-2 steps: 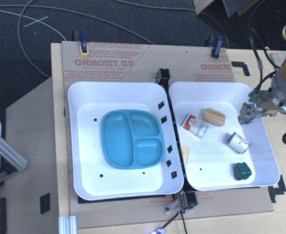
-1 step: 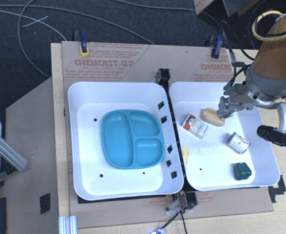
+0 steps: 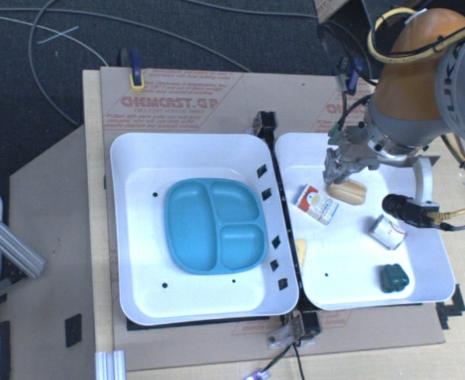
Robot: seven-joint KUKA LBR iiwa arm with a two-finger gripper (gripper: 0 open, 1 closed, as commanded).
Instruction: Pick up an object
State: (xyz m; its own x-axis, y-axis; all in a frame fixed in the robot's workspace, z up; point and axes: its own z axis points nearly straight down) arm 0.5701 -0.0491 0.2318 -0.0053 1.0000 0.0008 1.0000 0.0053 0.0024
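Item: jaws (image 3: 341,172) of the grey arm, orange band above the wrist, lowered into the right-hand bin (image 3: 422,291) at its upper part. Whether they are parted or closed cannot be told, and nothing is seen held between them.

Item: tan bread-like roll (image 3: 348,191), lying just below the jaws, touching or nearly touching them.

Item: small white carton (image 3: 317,204) with red and yellow print, writing too small to read, below and to the left of the jaws, beside the roll.

Item: small white cylinder (image 3: 387,232) with dark marking, below and to the right of the jaws.

Item: dark green block (image 3: 394,278), well below the jaws, near the bin's lower right corner.

Item: left-hand bin (image 3: 137,165), well left of the jaws, holding a blue three-compartment tray (image 3: 215,225).

Item: cardboard sheet (image 3: 177,97) covering the surface under both bins, printed in red "CHEMCAST GP" above the left bin; smaller lines beneath unreadable. A blue and yellow clamp (image 3: 136,70) grips its upper edge, far left of the jaws.
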